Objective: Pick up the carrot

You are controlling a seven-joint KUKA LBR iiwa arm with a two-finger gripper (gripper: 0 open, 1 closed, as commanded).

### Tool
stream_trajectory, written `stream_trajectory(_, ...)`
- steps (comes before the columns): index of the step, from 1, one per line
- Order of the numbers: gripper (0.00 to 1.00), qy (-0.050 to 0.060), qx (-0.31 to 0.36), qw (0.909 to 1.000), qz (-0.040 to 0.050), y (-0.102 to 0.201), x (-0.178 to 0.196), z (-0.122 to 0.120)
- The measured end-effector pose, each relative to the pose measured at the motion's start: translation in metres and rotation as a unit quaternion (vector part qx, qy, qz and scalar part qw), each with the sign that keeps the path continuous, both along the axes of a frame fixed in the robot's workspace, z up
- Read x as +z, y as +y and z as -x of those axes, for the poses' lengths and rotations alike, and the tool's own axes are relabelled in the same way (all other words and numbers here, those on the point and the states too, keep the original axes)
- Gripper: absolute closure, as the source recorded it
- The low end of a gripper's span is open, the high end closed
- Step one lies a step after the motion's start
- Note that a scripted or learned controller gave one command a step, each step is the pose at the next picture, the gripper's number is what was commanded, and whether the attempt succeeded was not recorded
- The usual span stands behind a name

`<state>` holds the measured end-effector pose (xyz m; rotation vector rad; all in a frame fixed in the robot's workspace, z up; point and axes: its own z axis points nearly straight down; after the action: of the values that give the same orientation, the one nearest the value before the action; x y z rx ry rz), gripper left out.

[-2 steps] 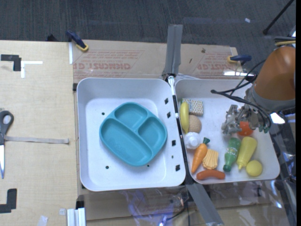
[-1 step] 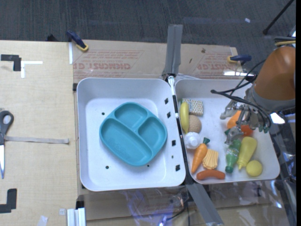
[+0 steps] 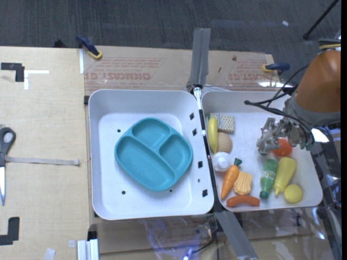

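Note:
The carrot (image 3: 230, 180) is orange with a green top and lies in the right bin (image 3: 246, 106), left of centre, pointing down toward the front. My gripper (image 3: 268, 142) hangs over the right half of that bin, right of and above the carrot, beside a red-orange tomato (image 3: 282, 148). The carrot is well clear of the gripper.
Around the carrot lie a banana (image 3: 212, 134), a white piece (image 3: 220, 161), a cracker-like piece (image 3: 243, 182), a red sausage (image 3: 243, 201), a green bottle (image 3: 267, 177), a yellow corn-like piece (image 3: 284, 174) and a lemon (image 3: 293, 193). A blue divided plate (image 3: 154, 154) sits in the left bin (image 3: 100, 161).

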<state>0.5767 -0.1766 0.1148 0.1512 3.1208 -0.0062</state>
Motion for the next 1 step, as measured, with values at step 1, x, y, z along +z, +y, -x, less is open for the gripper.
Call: stream_trajectory(1, 0.0, 0.0, 0.0, 1.0, -0.0001, 0.0003, -0.0001, 0.0)
